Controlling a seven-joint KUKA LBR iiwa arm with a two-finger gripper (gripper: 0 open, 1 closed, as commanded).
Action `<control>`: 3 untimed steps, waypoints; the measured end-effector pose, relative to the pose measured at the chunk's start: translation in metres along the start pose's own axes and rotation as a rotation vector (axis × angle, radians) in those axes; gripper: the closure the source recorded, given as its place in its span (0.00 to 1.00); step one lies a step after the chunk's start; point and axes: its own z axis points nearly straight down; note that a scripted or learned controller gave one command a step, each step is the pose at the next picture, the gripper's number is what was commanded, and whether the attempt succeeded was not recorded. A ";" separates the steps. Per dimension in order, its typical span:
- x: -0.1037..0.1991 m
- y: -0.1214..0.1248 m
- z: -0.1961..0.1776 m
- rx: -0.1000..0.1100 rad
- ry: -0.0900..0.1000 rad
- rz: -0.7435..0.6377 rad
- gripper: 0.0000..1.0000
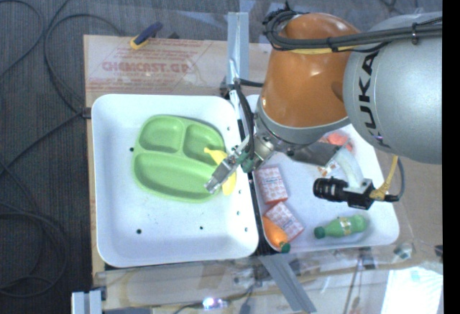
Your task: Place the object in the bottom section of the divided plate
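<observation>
- Arm (392, 82) reaches in from the right. Its fat orange band (309, 68) hangs over the seam btw the two bins, and the gripper (218, 179) angles down-left, low over the plate's right end.
- Jaws look closed on the yellow piece (213, 155): yellow sticks out on both sides of the metal fingers (224, 170).
- The yellow piece is at the plate's right rim, over the right end of the bottom section and just below the top-right section.
- Left bin (122, 226) holds the green plate (169, 169), set a bit above centre. It has 2 small sections up top and 1 long one along the bottom.
- Right bin (381, 219), L to R:
  - upper packet (271, 183) just right of the gripper
  - lower packet (284, 218) below it
  - carrot (274, 233) in the near-left corner, touching the lower packet
  - bottle (341, 226) on its side near the front wall
  - red-orange item (336, 139) half hidden under the arm, can't tell what it is
- Materials:
  - bins are smooth white plastic, shallow, w/ rounded corners
  - plate is glossy green w/ soft rounded ridges
  - packets are flat, red-and-white print
  - carrot is orange w/ a green end
  - bottle is green w/ a yellow label
  - fingers are bare metal
</observation>
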 end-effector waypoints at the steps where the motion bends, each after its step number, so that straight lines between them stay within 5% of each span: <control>1: 0.000 0.000 0.000 0.000 0.000 0.000 0.00; 3: 0.000 0.000 0.000 0.000 0.000 0.000 0.00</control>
